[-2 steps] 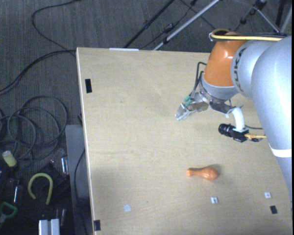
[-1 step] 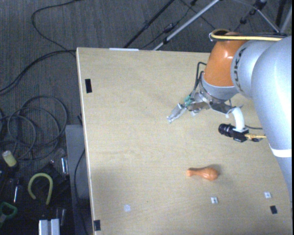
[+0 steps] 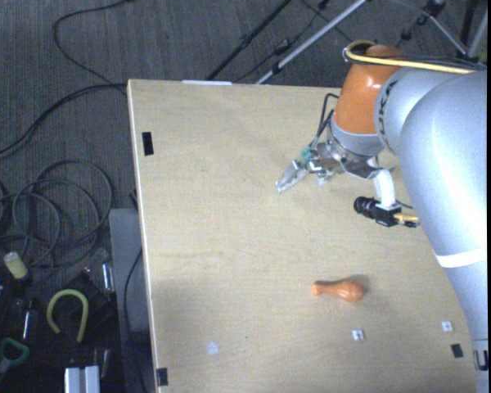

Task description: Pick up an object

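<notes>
An orange, pear-shaped object (image 3: 340,290) lies on its side on the tan board (image 3: 221,244), toward the lower right, with its narrow end pointing left. My gripper (image 3: 299,177) hangs over the board's upper middle, well above and slightly left of the orange object, and apart from it. Nothing shows in the gripper. The grey arm with its orange band (image 3: 367,97) comes in from the right and covers the board's right side.
A black fitting (image 3: 382,210) sticks out from the wrist. Small black markers (image 3: 148,143) sit at the board's edges. Cables (image 3: 49,211) and tools lie on the carpet to the left, and stand legs (image 3: 327,23) cross behind the board.
</notes>
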Available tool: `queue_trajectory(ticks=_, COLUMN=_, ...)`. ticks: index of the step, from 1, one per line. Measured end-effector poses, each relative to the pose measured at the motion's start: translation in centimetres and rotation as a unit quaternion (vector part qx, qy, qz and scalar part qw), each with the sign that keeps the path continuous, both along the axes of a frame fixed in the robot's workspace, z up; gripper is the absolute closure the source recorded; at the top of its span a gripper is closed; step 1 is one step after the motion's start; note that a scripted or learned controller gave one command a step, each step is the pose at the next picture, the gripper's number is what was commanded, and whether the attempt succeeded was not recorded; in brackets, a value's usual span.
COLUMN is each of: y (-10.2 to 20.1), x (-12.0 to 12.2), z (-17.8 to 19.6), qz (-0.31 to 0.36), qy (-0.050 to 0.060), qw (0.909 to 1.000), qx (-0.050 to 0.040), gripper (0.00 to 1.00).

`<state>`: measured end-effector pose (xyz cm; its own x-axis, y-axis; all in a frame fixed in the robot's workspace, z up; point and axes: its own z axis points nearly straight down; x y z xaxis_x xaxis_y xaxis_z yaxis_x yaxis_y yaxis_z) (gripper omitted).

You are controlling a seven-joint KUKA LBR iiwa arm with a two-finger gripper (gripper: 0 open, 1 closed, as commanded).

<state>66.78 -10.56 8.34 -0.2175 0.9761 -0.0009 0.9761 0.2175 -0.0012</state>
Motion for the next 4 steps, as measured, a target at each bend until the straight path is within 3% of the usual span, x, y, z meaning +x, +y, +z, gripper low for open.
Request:
queue_trajectory(ticks=1, y=0.0, x=0.0, z=0.9, qz=0.0, qy=0.0, qw=1.0, qx=-0.0019, gripper=1.0)
queue_trajectory(ticks=2, y=0.0, x=0.0, z=0.9, qz=0.0, qy=0.0, qw=1.0, qx=-0.0021, gripper=0.0)
queue_trajectory(ticks=3, y=-7.8, x=0.0, z=10.1, qz=-0.133, qy=0.0, qw=0.9911, qx=-0.0017, gripper=0.0)
queue_trajectory(ticks=4, y=-8.0, x=0.0, z=0.0, qz=-0.013, qy=0.0, qw=0.9999, qx=-0.0008, gripper=0.0)
